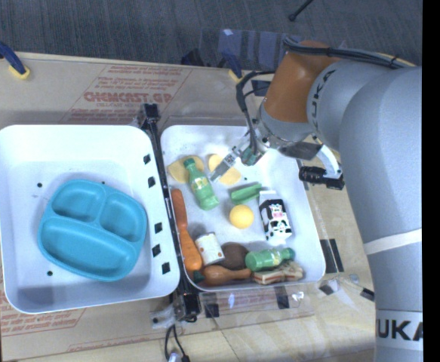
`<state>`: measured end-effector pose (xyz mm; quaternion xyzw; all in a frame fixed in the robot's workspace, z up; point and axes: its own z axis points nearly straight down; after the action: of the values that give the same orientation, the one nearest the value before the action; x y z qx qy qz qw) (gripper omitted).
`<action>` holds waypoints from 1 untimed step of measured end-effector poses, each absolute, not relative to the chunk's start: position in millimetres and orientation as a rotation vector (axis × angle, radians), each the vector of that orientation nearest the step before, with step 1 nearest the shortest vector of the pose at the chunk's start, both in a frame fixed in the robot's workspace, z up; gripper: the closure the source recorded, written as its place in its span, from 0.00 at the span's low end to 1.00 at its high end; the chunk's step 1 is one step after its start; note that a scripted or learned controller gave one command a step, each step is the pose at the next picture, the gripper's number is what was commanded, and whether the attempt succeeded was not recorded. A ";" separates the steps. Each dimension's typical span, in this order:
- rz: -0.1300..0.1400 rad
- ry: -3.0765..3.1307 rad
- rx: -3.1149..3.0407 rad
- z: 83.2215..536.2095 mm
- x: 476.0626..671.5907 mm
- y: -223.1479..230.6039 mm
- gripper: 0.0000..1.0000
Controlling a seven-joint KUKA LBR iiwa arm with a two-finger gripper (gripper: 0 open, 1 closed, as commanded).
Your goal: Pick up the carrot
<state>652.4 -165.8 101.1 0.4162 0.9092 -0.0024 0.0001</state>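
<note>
right bin [303, 194], carrot [185, 228] at left wall, pincer [231, 164] apart

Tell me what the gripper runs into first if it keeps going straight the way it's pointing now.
Probably the green bottle. The gripper slants down and toward the view's left, over a yellow piece, and the bottle lies just past its tip. Depth is unclear, so it may touch the yellow piece first. The carrot lies off that line.

My brown cardboard-covered worktop [121, 89] carries red printed lettering [127, 96] on its far side. A yellow-and-blue clamp [12, 60] grips its far left corner. Beyond lies dark grey ribbed carpet floor [129, 13], evenly lit.
</note>
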 end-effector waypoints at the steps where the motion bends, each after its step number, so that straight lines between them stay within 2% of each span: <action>1: -0.007 2.857 1.295 113.4 654.5 -164.3 1.00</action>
<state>654.5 -164.3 113.4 0.4130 0.9107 -0.0022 0.0023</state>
